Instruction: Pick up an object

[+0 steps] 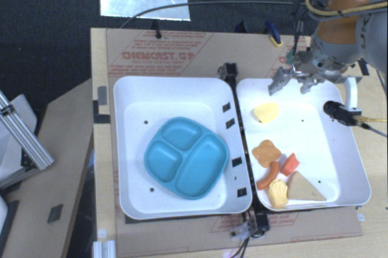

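My gripper (292, 83) hangs over the far edge of the right bin (345, 154), its two grey fingers spread apart with nothing between them. Just below and left of it lies a pale yellow piece (265, 112). Nearer the front of that bin sit an orange cookie-like piece (265, 152), a small orange sausage (268, 176), a red wedge (290, 163), a yellow shell-shaped piece (278, 192) and a tan triangular slice (303, 188).
The left bin (133, 129) holds a blue divided plate (185, 156). A black divider (237, 129) with clips runs between the bins. Bare white floor lies in the right bin's middle and right side.
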Available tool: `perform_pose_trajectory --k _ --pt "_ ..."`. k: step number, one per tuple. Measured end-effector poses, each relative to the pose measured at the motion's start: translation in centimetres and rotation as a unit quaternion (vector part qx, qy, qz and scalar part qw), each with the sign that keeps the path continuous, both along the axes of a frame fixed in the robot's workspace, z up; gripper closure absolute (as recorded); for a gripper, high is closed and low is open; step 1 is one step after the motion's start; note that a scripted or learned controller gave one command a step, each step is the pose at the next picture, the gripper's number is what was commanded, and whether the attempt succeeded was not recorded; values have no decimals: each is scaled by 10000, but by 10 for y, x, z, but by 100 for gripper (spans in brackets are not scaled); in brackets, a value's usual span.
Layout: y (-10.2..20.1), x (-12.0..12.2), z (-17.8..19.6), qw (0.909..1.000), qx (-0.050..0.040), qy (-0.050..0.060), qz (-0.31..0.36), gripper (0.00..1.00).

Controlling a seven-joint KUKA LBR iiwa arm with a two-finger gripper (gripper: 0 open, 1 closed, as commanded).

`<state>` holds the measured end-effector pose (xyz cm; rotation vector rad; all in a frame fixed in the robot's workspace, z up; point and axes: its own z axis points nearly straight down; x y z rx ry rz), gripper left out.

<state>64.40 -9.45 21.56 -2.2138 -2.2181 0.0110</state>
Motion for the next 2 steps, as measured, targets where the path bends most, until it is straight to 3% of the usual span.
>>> perform_pose_trajectory --k 1,2 --pt "0 3 8 10000 -5 -61 9 0" --pt "1 1 -55 10000 -3 -41 3 0"
